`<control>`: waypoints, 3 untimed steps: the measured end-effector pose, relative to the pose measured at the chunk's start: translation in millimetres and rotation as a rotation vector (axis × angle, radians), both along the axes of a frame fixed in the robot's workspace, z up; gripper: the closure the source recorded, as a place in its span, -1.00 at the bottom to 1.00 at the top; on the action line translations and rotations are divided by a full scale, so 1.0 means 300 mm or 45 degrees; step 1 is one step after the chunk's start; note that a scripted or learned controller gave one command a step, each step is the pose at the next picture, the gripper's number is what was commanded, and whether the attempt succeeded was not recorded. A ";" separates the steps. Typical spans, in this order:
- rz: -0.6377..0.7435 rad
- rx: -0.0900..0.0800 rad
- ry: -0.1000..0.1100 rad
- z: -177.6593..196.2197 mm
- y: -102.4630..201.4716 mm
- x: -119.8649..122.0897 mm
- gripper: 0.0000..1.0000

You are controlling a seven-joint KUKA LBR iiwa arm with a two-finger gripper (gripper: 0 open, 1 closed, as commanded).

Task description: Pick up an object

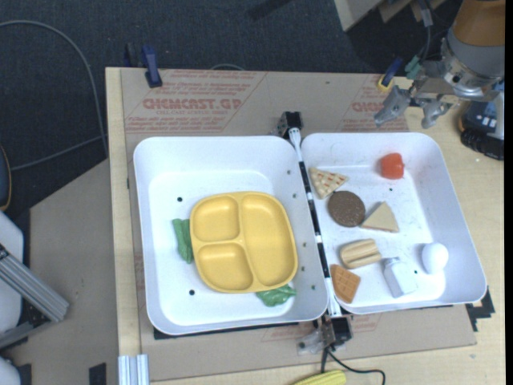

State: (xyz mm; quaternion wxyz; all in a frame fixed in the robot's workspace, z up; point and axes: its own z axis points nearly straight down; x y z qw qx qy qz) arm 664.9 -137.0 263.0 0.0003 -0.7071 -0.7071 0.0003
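My gripper [409, 111] hangs above the far edge of the right bin [457, 215], its two fingers spread apart with nothing between them. In the right bin lie a red tomato [391, 165], a waffle triangle [327, 181], a brown round patty [346, 208], a tan wedge [383, 217], a bread roll [359, 253], an orange cracker [345, 282], a pale block [398, 277] and a white egg [434, 257]. The tomato is the piece closest to the gripper, a little nearer the camera than it.
The left bin [152, 215] holds a yellow divided plate [242, 241] with green leaves [183, 239] at its left and another green leaf [276, 296] at its front. A black clamp [290, 123] sits where the bins meet. A blue clip [150, 64] stands on the cardboard at back left.
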 end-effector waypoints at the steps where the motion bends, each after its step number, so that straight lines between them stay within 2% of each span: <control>1: -0.001 0.001 0.001 -0.493 -0.089 -0.095 -1.00; 2: 0.000 -0.001 -0.002 -0.593 -0.222 0.006 -1.00; 3: 0.001 -0.004 -0.006 -0.557 -0.223 0.009 1.00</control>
